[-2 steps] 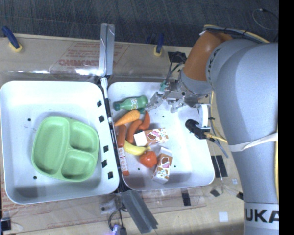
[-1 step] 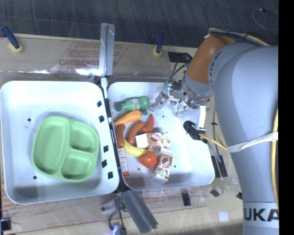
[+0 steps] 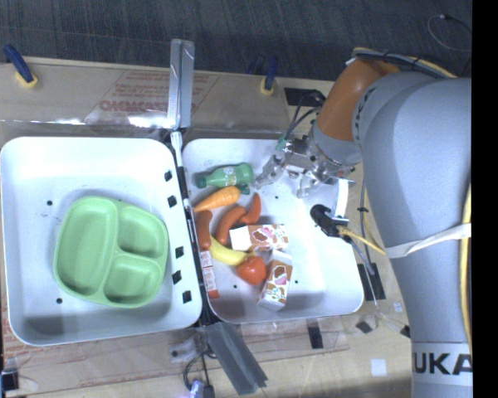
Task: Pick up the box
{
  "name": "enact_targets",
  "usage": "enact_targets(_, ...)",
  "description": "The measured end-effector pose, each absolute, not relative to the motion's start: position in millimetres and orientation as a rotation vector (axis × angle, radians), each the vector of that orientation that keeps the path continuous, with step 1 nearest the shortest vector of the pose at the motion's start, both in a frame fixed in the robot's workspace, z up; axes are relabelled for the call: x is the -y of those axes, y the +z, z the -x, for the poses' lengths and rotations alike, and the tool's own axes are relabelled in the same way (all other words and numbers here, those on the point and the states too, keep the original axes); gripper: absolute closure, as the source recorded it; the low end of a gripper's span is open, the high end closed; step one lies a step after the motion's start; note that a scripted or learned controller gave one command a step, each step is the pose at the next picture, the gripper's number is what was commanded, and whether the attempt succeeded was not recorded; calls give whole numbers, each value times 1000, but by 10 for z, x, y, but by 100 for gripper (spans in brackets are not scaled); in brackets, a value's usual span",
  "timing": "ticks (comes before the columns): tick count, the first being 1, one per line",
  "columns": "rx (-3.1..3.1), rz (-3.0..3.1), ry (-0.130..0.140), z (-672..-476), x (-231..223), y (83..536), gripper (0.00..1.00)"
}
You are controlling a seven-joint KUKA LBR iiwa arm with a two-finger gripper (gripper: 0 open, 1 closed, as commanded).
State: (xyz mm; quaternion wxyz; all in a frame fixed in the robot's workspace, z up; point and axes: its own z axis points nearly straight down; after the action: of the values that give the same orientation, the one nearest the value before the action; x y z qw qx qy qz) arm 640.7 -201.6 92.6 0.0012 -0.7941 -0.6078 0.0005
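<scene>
Two small printed boxes lie in the right bin (image 3: 332, 293). One white and pink box (image 3: 262, 238) rests on the food pile in the middle. A second carton (image 3: 276, 283) with an orange picture lies near the bin's front wall. My gripper (image 3: 287, 175) hangs over the back of the right bin, just right of the green bottle (image 3: 225, 176) and well behind both boxes. It is open with nothing between its fingers.
Around the boxes lie a carrot (image 3: 217, 198), two brown-red sausages (image 3: 230, 220), a banana (image 3: 227, 254) and a red tomato (image 3: 251, 269). The left bin (image 3: 33, 164) holds a green divided plate (image 3: 110, 251). A metal divider (image 3: 181, 81) stands between the bins.
</scene>
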Motion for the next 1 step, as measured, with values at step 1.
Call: enact_targets(1, 1729, 2618, 5, -5960, 1947, 914, 0)
